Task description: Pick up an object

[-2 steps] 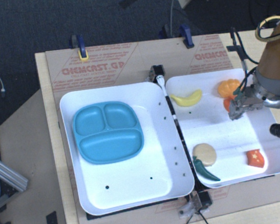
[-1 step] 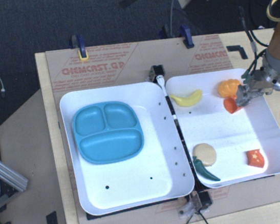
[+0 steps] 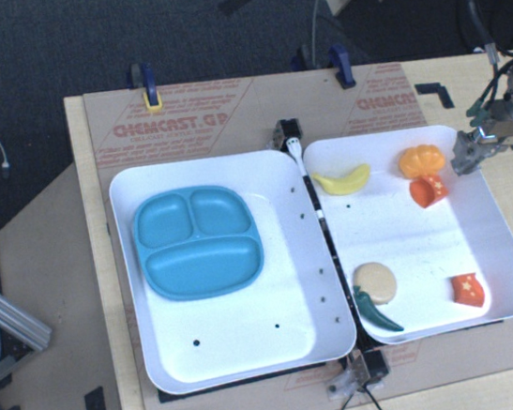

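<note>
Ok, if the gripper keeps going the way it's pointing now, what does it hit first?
Likely the orange pumpkin-like toy, the nearest thing left of the gripper at the right bin's far corner. Height is unclear, so it might pass above it.

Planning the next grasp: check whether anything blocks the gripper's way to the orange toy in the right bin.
Nothing visible does. The gripper sits at the right bin's upper right rim, with the orange toy just to its left. The red piece lies below that line.
</note>
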Robot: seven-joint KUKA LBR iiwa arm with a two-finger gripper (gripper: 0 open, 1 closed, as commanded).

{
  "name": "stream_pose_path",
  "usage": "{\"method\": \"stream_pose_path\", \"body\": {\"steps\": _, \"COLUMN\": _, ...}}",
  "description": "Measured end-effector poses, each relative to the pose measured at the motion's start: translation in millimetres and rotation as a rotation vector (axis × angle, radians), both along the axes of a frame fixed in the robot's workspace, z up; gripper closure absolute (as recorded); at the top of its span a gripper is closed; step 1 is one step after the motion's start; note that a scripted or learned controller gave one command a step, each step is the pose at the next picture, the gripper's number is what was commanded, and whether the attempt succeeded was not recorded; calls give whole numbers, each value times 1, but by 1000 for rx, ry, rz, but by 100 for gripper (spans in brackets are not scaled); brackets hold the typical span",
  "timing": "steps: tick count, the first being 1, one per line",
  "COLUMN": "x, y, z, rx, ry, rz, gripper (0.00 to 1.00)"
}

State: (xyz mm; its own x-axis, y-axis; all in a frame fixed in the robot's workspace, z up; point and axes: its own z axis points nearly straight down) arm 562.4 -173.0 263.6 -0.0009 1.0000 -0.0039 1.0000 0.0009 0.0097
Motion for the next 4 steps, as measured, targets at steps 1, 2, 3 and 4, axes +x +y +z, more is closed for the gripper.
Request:
{"method": "stream_pose_path", "body": {"steps": 1, "x": 1, "y": 0, "z": 23, "rx": 2, "ry": 4, "rz": 0, "gripper": 100}}
{"method": "stream_pose_path", "body": {"steps": 2, "x": -10, "y": 45, "z": 22, "rx": 5, "ry": 12, "rz": 3, "gripper": 100}}
{"method": "stream_pose_path", "body": {"steps": 3, "x": -8, "y": 101, "z": 8, "rx": 6, "ry": 12, "rz": 5, "gripper": 100}}
{"method": "stream_pose_path", "body": {"steps": 4, "x": -12, "y": 162, "z": -3, "rx": 6, "ry": 12, "rz": 5, "gripper": 100}}
